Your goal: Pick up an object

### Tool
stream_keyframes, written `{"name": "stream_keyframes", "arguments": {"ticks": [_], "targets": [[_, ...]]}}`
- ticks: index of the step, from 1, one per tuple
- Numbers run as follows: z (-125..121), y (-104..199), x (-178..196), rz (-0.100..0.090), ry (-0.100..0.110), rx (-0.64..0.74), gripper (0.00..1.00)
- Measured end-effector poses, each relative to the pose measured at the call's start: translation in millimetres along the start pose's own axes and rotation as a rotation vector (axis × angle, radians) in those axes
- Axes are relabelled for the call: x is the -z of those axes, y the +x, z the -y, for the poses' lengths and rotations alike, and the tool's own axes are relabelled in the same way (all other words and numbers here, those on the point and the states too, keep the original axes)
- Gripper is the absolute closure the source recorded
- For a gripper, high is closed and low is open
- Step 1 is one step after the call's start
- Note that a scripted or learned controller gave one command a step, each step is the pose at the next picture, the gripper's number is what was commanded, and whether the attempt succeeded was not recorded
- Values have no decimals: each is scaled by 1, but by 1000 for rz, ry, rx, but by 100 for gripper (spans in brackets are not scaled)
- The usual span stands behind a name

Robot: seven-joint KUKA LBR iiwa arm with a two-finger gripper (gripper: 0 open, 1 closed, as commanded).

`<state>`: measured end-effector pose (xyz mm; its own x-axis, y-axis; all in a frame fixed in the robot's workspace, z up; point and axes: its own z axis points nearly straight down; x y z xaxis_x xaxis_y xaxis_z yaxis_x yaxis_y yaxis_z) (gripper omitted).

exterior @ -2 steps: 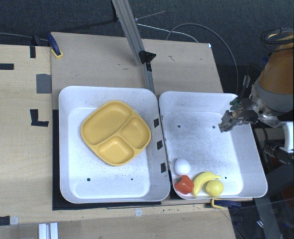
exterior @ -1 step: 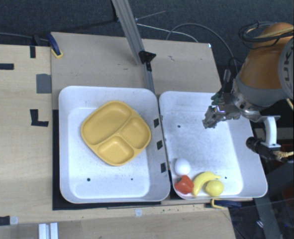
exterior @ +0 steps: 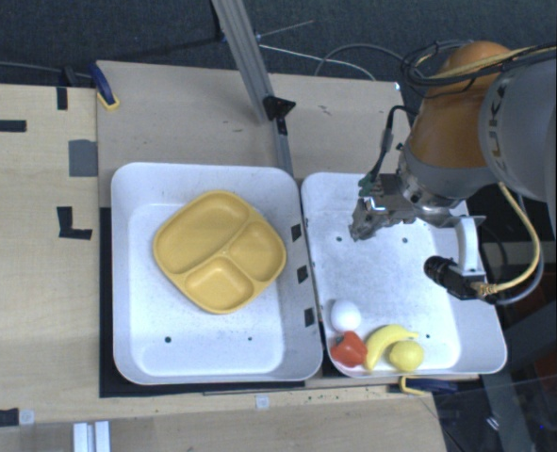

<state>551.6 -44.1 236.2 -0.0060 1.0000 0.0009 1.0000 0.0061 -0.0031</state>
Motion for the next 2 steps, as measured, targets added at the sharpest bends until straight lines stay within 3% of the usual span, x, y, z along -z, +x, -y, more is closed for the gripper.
{"name": "stream_keyframes", "arguments": {"ticks": [2], "targets": [[-28,112,8,-1,-2,2,100]]}}
